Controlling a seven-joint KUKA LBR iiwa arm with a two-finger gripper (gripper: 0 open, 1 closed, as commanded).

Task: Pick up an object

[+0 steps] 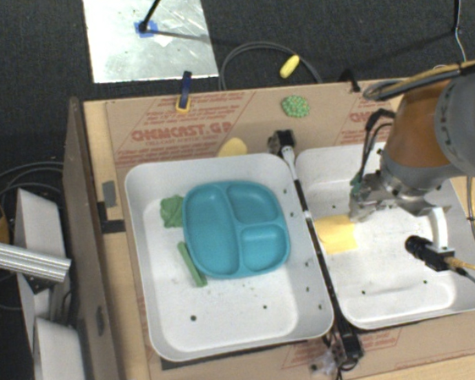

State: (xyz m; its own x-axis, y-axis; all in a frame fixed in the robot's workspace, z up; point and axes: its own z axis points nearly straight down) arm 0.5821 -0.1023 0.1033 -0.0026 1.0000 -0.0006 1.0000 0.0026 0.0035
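On the near part of the table (204, 120), which is covered in cardboard with red print, two white bins sit side by side. The right bin (404, 302) holds a flat yellow block (335, 237) lying close to its left wall. The gripper (361, 205) hangs just beside the block's far right corner. Whether it touches the block, or stands open or closed, cannot be told from this slant. The grey arm (461, 130) with its orange band reaches in above it.

The left bin (237, 334) holds a teal divided plate (233, 228). A green stick (191, 263) lies along the plate's left edge and a green leafy piece (172, 211) lies at its far left corner. Beyond the bins a small green round thing (296, 106) rests on the cardboard, and farther off lies a silvery sheet (147, 33).
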